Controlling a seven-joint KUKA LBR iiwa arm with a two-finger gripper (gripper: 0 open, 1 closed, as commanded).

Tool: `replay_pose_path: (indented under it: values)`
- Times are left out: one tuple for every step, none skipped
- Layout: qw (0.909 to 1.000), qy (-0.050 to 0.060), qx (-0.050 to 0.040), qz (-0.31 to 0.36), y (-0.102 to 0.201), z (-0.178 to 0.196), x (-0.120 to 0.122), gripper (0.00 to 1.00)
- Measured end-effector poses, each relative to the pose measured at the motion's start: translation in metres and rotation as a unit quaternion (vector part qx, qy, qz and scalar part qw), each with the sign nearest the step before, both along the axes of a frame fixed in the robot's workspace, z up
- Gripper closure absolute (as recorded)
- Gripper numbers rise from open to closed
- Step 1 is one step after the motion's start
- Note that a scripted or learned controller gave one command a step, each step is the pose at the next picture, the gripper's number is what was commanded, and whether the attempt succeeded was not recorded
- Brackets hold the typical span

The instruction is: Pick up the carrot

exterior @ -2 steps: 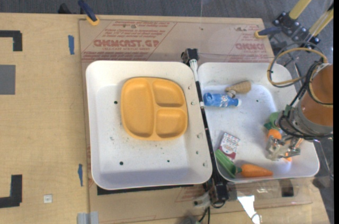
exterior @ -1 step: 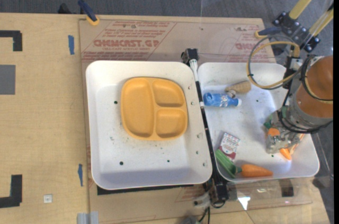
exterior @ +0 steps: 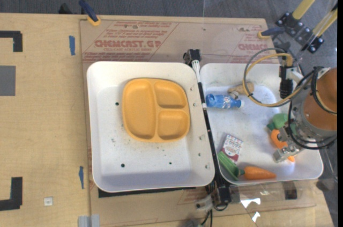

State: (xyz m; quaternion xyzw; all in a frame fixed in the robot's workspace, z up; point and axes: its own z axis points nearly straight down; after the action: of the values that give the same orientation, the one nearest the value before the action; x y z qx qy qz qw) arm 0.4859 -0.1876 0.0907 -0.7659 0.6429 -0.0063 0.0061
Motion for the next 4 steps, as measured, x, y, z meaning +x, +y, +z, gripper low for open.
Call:
replay_pose_path:
  values:
    - [0.9822,0.002,-0.0034,0.188,0.029,0.000,0.033,1.00]
    - [0.9821,0.002,-0.0030,0.188,0.030,-0.001,0.033,0.00]
    - [0.9456,-0.007,0.0093,0.325,0.006,0.000,0.013,0.00]
    - [0.9466,-0.005,0.0069,0.322,0.004,0.010,0.014,1.00]
